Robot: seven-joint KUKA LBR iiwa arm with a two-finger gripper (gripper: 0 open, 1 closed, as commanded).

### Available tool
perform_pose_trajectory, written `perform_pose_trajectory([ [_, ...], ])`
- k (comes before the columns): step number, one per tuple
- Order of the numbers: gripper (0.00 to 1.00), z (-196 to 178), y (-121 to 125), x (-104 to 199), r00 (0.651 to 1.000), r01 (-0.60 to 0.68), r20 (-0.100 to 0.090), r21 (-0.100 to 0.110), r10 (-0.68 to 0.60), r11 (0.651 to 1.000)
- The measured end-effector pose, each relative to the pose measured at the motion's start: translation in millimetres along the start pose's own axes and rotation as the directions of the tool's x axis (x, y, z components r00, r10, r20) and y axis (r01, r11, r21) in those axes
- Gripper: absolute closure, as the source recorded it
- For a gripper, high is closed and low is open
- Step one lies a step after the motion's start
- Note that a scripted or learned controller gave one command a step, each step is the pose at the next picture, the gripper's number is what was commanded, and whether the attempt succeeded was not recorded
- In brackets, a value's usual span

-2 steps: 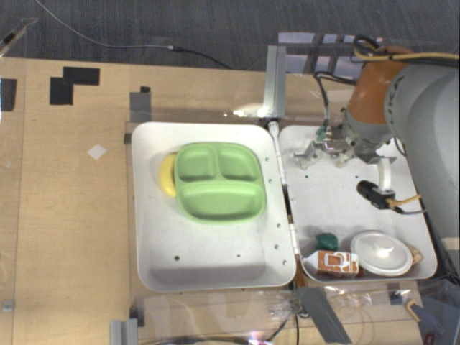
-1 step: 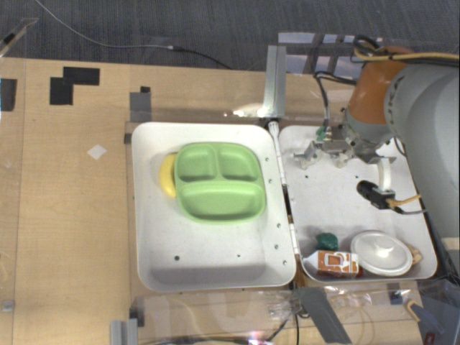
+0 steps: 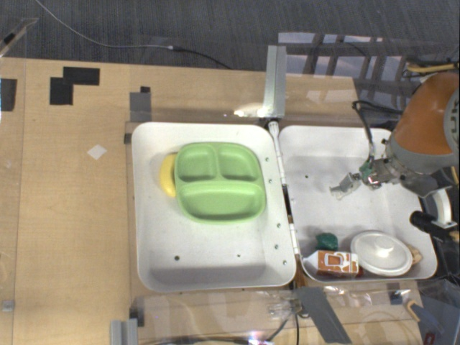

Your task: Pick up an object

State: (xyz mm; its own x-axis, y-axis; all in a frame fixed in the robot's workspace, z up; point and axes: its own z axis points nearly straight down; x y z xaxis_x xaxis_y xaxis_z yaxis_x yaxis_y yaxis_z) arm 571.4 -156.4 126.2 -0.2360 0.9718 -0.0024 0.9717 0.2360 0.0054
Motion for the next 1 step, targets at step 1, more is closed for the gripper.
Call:
perform_pose_trajectory([
  [1,0.00,38.9,50.4,57.6,0.980,0.197,0.001,-0.003,-0.197,0.980],
])
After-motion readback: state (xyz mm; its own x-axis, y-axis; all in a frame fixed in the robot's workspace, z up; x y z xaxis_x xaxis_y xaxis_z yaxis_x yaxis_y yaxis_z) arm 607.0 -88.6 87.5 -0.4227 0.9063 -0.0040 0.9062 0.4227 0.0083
